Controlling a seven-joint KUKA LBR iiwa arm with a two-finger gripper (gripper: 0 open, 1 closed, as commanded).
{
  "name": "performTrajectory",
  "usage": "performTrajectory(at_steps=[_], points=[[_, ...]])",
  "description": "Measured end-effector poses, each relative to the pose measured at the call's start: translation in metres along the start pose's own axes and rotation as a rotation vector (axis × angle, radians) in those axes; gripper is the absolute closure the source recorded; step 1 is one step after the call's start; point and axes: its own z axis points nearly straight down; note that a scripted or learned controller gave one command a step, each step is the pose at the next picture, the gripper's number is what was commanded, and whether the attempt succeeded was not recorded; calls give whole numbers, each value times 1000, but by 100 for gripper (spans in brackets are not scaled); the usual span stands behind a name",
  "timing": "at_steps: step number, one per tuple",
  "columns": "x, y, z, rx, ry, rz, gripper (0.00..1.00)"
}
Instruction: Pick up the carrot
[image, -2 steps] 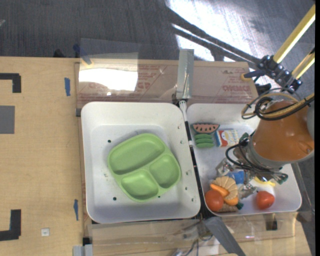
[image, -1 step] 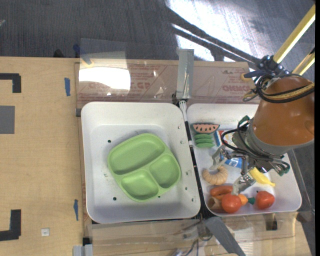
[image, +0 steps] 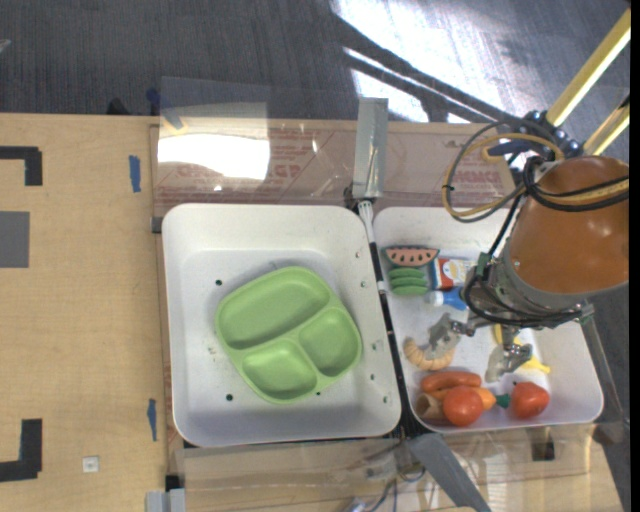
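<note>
We see the gripper (image: 478, 345) hovering with fingers spread and empty in the right bin (image: 590, 400), the carrot (image: 452, 381) lying untouched at its seven o'clock beside a tomato (image: 463, 406); descent, grasp and lift remain.

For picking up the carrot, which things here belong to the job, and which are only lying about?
Belong to the job:
- carrot, lying in the right bin
- end effector, above that bin

Only lying about:
- green divided plate in the left bin
- watermelon slice
- two tomatoes
- croissant-like piece
</note>
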Motion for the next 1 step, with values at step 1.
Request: performTrajectory(at_steps=[1], points=[[45,-6,89,-3,0,-674,0]])
